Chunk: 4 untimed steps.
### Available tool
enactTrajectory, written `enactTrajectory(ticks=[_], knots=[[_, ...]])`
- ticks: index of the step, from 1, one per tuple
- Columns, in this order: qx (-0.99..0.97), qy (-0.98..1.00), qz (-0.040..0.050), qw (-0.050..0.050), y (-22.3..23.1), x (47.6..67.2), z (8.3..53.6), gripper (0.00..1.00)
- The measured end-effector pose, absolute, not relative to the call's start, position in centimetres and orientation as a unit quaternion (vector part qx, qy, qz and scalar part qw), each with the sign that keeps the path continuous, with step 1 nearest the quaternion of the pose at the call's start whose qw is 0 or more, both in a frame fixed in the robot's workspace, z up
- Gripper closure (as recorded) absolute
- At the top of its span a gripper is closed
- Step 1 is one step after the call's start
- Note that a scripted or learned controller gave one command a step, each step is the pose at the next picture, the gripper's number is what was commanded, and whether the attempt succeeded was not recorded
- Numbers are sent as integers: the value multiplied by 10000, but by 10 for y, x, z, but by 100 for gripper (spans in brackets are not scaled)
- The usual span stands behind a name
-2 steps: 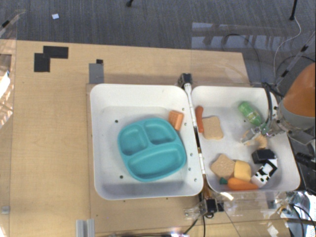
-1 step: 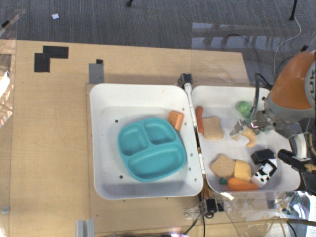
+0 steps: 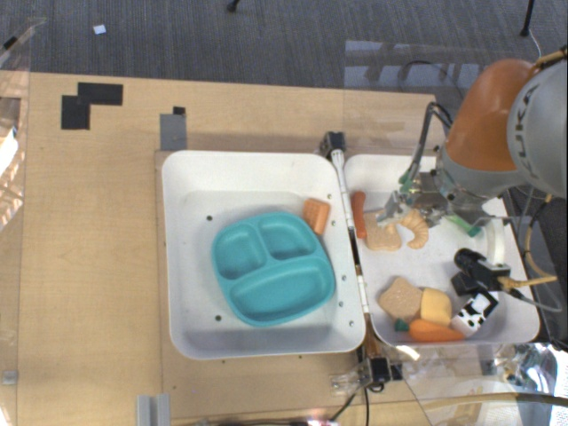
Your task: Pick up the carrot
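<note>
The carrot (image 3: pixel 436 331) is orange with a small green top on its left end. It lies flat along the front wall of the right bin (image 3: pixel 524 331). My gripper (image 3: pixel 411 208) hangs over the back half of that bin, well away from the carrot. It is just above a curled tan shrimp-shaped piece (image 3: pixel 415 230) and a pale biscuit-like piece (image 3: pixel 383 237). Nothing is seen held in it.
Beside the carrot are a bread slice (image 3: pixel 399 298), a yellow block (image 3: pixel 435 306) and a black-and-white piece (image 3: pixel 477 312). A red sausage (image 3: pixel 358 213) lies along the right bin's left wall, and a green piece (image 3: pixel 463 224) lies at the right. The left bin (image 3: pixel 186 238) holds a teal divided plate (image 3: pixel 232 254) and an orange block (image 3: pixel 316 214).
</note>
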State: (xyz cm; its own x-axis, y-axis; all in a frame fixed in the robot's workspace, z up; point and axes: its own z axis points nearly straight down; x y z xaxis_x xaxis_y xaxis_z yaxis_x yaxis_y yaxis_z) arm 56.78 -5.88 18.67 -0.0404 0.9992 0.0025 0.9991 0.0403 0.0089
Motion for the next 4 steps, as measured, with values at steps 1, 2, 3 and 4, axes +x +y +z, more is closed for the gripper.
enactTrajectory(ticks=[1, 2, 3, 4], knots=[[6270, 7790, 18, 14, -22, 488, 210, 100], [5833, 8123, -12, 8, -95, 486, 135, 100], [5510, 8345, 44, 33, -15, 508, 187, 100], [6489, 7609, 24, 2, 68, 488, 184, 100]])
